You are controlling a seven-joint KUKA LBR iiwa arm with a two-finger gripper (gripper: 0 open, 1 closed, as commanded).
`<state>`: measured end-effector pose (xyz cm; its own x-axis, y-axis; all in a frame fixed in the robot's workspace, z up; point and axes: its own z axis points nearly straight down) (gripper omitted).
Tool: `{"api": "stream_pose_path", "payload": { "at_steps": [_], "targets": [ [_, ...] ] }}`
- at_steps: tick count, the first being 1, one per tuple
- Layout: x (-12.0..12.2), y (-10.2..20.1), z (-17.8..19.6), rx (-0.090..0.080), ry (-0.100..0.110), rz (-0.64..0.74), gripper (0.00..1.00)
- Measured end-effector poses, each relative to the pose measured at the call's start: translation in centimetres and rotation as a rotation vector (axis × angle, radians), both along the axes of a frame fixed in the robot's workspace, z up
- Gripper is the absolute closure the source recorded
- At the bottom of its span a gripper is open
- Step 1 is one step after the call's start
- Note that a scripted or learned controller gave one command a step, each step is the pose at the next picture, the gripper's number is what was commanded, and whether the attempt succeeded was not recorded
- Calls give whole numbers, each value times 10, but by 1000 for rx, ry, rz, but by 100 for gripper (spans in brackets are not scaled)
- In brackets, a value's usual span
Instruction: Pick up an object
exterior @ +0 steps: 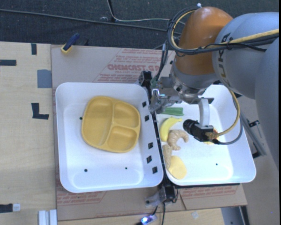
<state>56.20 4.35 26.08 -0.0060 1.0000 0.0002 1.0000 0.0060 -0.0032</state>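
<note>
The right bin (234,168) holds several small items near its left wall: a green piece (172,111), a yellow banana-like piece (167,126), a tan knobbly piece (177,138), a pale tan strip (167,152) and a yellow disc (177,168). The arm's wrist with its orange band hangs over the upper left of that bin. My gripper (155,100) sits at the divider between the bins, just above the green piece. Nothing shows between its fingers.
The left bin (70,168) holds a yellow divided plate (110,123). A black cable part (199,130) from the arm hangs over the right bin's middle. The bench carries cardboard under both bins, and a small yellow-blue object (70,43) lies at the back left.
</note>
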Motion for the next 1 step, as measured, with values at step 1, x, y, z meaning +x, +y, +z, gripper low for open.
{"api": "stream_pose_path", "payload": {
  "at_steps": [1],
  "targets": [
    [-9,48,-2,0,-1,0,100]
  ]
}}
